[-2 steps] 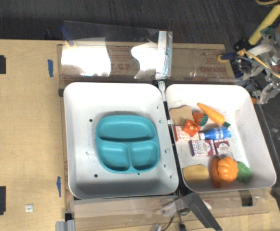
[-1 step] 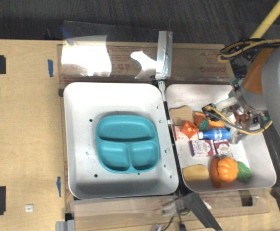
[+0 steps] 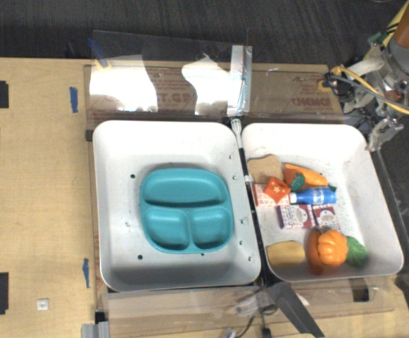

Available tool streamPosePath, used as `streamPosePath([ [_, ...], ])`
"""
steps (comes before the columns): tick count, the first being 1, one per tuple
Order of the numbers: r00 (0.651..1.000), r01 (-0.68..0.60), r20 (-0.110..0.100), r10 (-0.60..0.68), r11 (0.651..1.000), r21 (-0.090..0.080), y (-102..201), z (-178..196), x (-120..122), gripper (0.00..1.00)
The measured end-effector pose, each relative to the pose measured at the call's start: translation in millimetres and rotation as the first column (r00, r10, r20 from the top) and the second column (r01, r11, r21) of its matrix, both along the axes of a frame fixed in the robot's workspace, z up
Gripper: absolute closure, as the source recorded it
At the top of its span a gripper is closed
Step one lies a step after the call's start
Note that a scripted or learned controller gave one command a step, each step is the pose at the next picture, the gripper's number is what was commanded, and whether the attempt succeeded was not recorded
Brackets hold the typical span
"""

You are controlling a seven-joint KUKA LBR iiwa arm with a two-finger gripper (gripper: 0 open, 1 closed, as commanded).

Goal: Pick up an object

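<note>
Gripper (image 3: 379,134) at right bin's (image 3: 345,136) far right corner, finger state unclear; toy pile, pumpkin (image 3: 327,248) included, lies down-left.

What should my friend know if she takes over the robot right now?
Hand: up over the right bin's far right corner, holding nothing that shows.
Toys: the carrot, blue bottle, pumpkin and potato are piled together in the right bin.
Left bin: holds a teal divided tray.
Done: nothing picked yet.
Left: go down and grab one toy.
</note>
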State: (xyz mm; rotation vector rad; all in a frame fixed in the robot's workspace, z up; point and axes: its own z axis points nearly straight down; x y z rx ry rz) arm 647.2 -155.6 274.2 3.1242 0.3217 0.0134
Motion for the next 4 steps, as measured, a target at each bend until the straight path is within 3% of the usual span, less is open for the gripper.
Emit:
streamPosePath([
  [1,1.000,-0.019,-0.007,0.019,1.000,0.001,3,-184,-21,0.00],
  [2,0.999,-0.037,0.003,0.037,0.999,0.001,46,-7,6,0.00],
  [3,0.999,-0.038,-0.007,0.038,0.999,0.002,46,-3,5,1.00],
  [4,0.999,-0.037,-0.009,0.037,0.999,0.002,46,-4,5,0.00],
])
